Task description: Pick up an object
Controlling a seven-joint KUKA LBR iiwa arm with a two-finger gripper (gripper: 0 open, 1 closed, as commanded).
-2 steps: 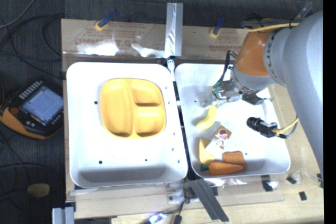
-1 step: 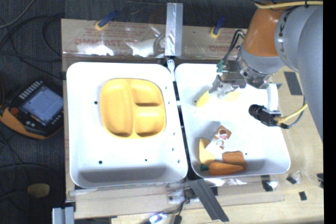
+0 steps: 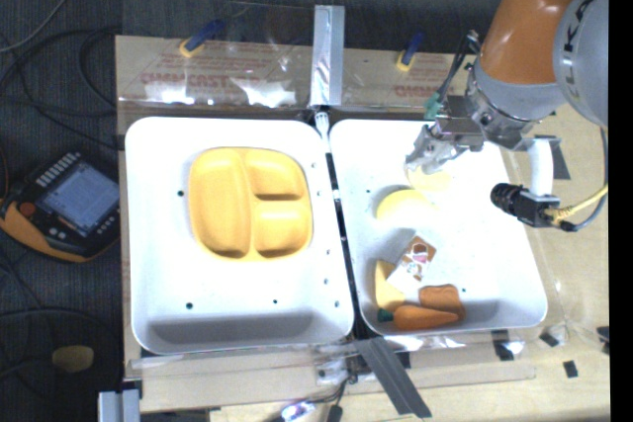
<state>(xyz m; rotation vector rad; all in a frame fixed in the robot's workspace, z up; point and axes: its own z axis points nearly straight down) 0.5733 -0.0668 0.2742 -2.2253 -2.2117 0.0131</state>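
The hand (image 3: 431, 156) hangs low over the far part of the right bin (image 3: 514, 242); whether its fingers are spread or pressed together cannot be told. Just below it lies a pale yellow round object (image 3: 398, 204), apart from it. Further toward the near rim sit an orange carrot-like piece (image 3: 425, 316) and a small printed packet (image 3: 415, 260). Well to its left, a yellow divided tray (image 3: 249, 203) rests in the left bin (image 3: 158, 292).

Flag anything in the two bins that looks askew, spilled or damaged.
Nothing looks spilled or damaged. The yellow divided tray lies flat in the left bin; the right bin holds a loose heap at its near edge.
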